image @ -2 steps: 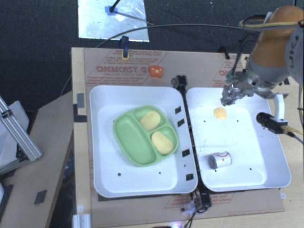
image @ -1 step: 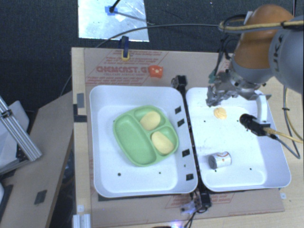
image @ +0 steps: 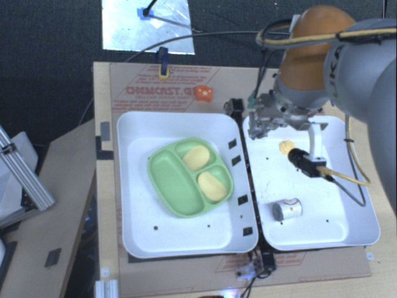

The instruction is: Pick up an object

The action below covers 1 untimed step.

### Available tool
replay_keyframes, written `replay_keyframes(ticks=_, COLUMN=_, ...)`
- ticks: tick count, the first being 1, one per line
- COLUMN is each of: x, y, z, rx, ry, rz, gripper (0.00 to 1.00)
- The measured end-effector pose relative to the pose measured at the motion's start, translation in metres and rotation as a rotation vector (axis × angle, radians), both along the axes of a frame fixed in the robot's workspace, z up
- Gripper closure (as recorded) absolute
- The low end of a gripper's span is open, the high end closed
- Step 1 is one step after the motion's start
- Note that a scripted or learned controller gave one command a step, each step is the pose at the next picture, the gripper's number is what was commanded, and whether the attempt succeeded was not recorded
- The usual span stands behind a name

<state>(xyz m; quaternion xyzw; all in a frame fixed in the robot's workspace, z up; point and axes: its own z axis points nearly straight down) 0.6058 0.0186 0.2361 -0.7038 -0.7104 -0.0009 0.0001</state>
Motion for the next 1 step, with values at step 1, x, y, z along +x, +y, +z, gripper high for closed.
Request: replay_keyframes(ticks=1, x=0.0033, y=0.0572, z=-0.0023, rx=0.0, ry=-0.001, rz=0.0, gripper=1.0)
